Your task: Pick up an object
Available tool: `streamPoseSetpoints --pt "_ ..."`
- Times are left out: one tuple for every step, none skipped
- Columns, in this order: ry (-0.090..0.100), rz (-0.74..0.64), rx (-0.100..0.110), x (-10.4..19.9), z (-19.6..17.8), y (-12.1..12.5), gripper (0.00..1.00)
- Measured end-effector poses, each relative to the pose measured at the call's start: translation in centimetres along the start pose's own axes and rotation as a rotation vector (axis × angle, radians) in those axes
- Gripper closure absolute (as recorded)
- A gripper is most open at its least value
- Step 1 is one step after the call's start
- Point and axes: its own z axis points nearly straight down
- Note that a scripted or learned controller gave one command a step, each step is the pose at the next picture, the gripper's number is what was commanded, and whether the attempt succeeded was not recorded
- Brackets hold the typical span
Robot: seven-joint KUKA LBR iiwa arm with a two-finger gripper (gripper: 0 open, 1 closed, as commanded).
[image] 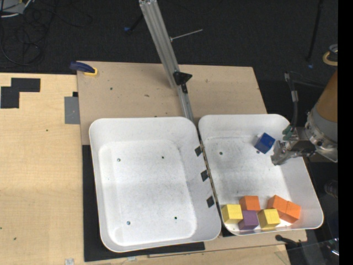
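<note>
The pincer (282, 150) hangs over the right-hand edge of the right bin (242, 125), reached in from the right on the grey arm (326, 127), whose orange band shows near the frame's edge. Whether its fingers stand apart or together cannot be told from this slant, and nothing is visible between them.

Just to the pincer's left and slightly farther from the camera, a small blue block (265, 142) lies on the bin floor, near the pincer but apart from it. Well toward the camera from the pincer, along the near wall of the same bin, the other blocks cluster: a yellow block (232, 212), an orange block (250, 202), a purple block (250, 220), a second yellow block (269, 218) and a larger orange block (285, 208), most of them touching their neighbours.

Farther to the pincer's left, past the black clips (203, 175) joining the two rims, sits the left bin (110, 131). Both bins rest on the wooden table (132, 90). Beyond the bins, a slanted metal rail (162, 43) rises from the table, and a blue and yellow clamp (84, 68) lies at the table's far left corner. No brand, label or writing is readable on anything.
</note>
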Motion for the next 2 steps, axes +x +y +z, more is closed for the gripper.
streamPoseSetpoints --pt "0.002 -0.002 0.001 5.7 -0.1 0.9 1.0" --pt "0.001 0.001 0.002 10.5 1.8 1.2 1.0"
